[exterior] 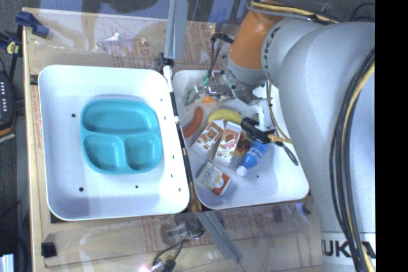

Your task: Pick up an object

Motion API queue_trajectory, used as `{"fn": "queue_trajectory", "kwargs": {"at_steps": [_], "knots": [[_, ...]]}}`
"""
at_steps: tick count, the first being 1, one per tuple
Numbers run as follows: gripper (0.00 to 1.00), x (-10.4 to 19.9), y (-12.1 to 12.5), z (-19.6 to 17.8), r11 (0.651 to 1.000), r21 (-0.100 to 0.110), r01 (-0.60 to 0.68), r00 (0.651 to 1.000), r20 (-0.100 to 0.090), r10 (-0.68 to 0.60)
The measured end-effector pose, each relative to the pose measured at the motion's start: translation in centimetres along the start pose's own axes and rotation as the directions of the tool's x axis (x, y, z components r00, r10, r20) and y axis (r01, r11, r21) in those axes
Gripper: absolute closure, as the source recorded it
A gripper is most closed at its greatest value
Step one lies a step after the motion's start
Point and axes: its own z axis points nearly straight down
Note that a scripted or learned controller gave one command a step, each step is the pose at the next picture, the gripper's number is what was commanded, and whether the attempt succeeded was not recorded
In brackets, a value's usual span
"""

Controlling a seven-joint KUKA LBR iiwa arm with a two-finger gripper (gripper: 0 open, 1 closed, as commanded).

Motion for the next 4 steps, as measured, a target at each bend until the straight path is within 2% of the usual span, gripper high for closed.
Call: {"fn": "queue_trajectory", "kwargs": {"at_steps": [1,2,3,4], "knots": [[1.00,0.1,0.0,-1.0,1.000,0.002,0.003,1.000,-0.001,-0.003],[0.00,0.1,0.0,-1.0,1.000,0.001,0.003,1.000,-0.001,-0.003],[0.00,-1.0,-8.1,-0.5,0.994,0.003,0.108,0.994,-0.002,-0.108],[1.00,-1.1,-8.1,-1.5,0.994,0.004,0.112,0.994,0.000,-0.112]]}}
